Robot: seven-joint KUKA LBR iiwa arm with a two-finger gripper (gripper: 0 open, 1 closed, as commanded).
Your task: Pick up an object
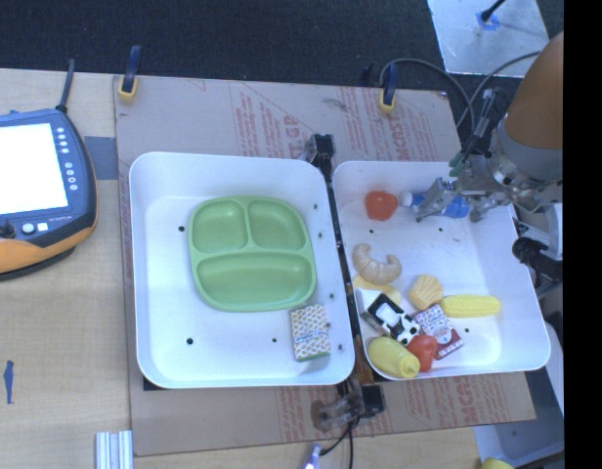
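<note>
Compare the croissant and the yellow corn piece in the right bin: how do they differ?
The croissant is pale tan and curved like a crescent; the corn piece is bright yellow and straight, lying roughly level across the view. The croissant lies near the bin's left wall, towards the divider; the corn piece lies further right, near the lower right corner. The croissant touches a yellow item below it; the corn piece lies just right of a small printed packet. Both lie flat in the right bin.

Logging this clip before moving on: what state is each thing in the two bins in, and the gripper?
Gripper: low over the right bin's far end, fingers unclear.
Green divided plate: flat in left bin, compartments bare.
Small patterned carton: lying beside the plate's near corner.
Red toy: alone, left of the gripper.
Croissant: lying loose in right bin.
Yellow corn: on its side.
</note>
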